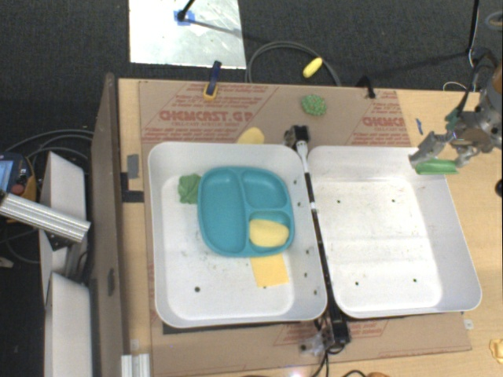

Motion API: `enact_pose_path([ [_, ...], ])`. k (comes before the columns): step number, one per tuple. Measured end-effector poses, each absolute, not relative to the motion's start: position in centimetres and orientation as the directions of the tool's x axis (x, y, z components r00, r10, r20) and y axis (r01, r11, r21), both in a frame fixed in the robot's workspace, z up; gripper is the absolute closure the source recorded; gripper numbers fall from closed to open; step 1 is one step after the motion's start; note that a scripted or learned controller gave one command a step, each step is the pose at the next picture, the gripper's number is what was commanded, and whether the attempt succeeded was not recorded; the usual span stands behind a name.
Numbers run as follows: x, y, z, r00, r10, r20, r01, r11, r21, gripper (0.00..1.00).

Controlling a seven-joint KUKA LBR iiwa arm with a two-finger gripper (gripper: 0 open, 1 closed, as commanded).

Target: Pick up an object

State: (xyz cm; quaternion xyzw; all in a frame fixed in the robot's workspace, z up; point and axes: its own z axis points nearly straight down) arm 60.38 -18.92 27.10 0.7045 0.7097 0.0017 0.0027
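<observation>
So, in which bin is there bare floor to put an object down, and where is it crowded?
The right bin has bare floor from the divider to its far rim; the gripper, with something green at its tip, hangs over its upper right corner. The left bin is crowded: blue tray, yellow piece, yellow slice, green piece. Only its lower left floor is bare.

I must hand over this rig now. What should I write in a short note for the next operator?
Gripper: above the far right corner of the right bin, with a green object at its tip; a real grasp cannot be confirmed.
Left bin: teal divided plate with a yellow piece in one compartment, a yellow slice beside the plate, a green leafy piece.
Done: possibly one pick.
Left: verify the grasp.
</observation>
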Motion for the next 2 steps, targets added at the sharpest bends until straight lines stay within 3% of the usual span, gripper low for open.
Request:
enact_pose_path([
  [1,55.9,-12.3,23.5,-0.008,1.0,0.004,1.0,0.008,-0.005,1.0],
  [2,55.7,-5.2,21.3,-0.009,1.0,0.002,1.0,0.009,-0.001,1.0],
])
